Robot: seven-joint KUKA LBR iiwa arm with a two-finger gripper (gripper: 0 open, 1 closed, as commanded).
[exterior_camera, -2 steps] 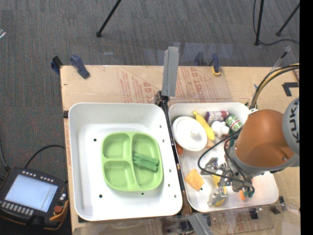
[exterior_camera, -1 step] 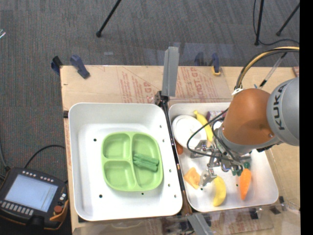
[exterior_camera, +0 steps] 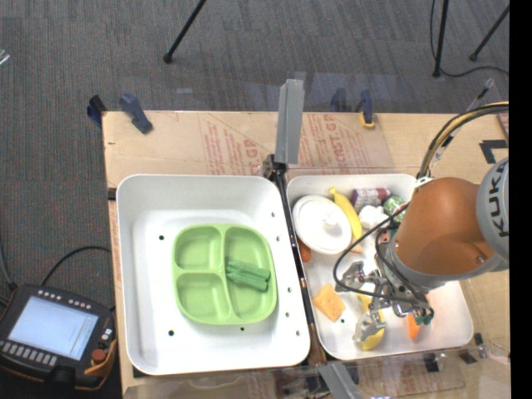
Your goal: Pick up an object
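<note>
I see my gripper (exterior_camera: 381, 308) low in the right bin (exterior_camera: 453, 327), its state I cannot tell; a small yellow piece (exterior_camera: 371, 337) lies directly beneath it, toward the bin's front wall.

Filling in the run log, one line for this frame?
arm: over right bin | gripper: low, near yellow piece, grasp unclear | left bin: green plate with green beans | pick: unconfirmed

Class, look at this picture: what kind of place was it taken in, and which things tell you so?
Most likely a robotics lab or test cell. A grey-and-orange robot arm reaches over two white bins holding toy food, a teach pendant lies on the carpet, and tripod legs stand behind the bench.
</note>
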